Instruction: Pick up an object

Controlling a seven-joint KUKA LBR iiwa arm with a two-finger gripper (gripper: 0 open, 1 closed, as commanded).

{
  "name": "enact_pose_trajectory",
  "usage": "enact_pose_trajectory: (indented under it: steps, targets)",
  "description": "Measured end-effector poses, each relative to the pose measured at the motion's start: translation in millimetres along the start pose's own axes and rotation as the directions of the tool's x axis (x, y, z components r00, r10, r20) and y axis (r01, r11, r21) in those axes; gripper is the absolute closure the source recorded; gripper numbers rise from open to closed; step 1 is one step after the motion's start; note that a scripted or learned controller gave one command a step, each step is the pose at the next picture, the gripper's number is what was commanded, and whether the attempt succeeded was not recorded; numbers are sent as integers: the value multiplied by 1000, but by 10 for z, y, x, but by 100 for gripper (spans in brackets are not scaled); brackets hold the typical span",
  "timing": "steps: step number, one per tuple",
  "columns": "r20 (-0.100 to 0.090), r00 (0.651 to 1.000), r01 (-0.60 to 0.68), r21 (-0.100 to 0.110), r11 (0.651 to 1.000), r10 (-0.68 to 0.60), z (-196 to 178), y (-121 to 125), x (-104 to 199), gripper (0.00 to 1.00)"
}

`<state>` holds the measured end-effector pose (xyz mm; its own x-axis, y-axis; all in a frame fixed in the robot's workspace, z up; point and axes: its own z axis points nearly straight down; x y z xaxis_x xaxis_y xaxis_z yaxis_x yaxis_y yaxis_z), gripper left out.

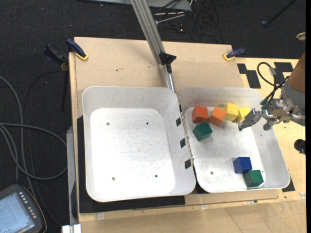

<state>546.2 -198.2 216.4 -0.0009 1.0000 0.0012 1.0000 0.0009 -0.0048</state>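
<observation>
The right bin holds several small blocks. Along its far side runs a row: a red-orange block, an orange block and two yellow blocks. A green block lies just in front of the red-orange one. Near the front right corner sit a blue block and a second green block. My gripper hangs over the bin's right side, open, with nothing between its fingers. Its left finger is right beside the nearer yellow block.
The left bin stands beside the right one on the wooden bench. A slanted metal pole comes down to the gap between the bins. Clamps sit on the bench's far corners. Cables trail at the arm's side.
</observation>
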Motion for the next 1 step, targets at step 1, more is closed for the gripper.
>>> enact_pose_trajectory:
  steps: [1]
  targets:
    - [1,1000,0,-5,1000,0,-27,10,1,0]
